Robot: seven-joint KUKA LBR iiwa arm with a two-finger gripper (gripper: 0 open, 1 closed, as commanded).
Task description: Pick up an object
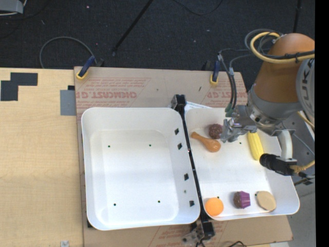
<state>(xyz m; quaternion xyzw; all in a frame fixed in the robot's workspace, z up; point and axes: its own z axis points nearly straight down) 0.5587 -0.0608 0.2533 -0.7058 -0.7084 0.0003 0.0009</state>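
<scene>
Six small objects are counted in the right-hand shallow white plastic bin (288,202); none is seen lifted, so the pick is judged not yet made.

Item 1, grey two-finger pincer (230,131): lowered into the upper part of that bin, close to the floor. Whether it is parted or closed cannot be told at this size; nothing is visibly held.

Item 2, dark reddish-brown rounded lump (215,130): just beside the pincer on its left, contact not resolvable. Judged the likeliest target.

Item 3, tan pear-shaped gourd with a narrow neck (207,142): just below and left of the pincer, lying flat.

Item 4, yellow corn cob (255,144): near the pincer on its right, lying lengthwise.

Items 5 to 7, orange ball (214,206), purple ridged block (241,199), beige oval disc (266,200): well apart from the pincer, in a row along the near wall.

Item 8, left-hand shallow white plastic bin (90,138): well to the pincer's left.

Outstanding: a secure closure on one object, then a lift clear of the bin floor.
</scene>
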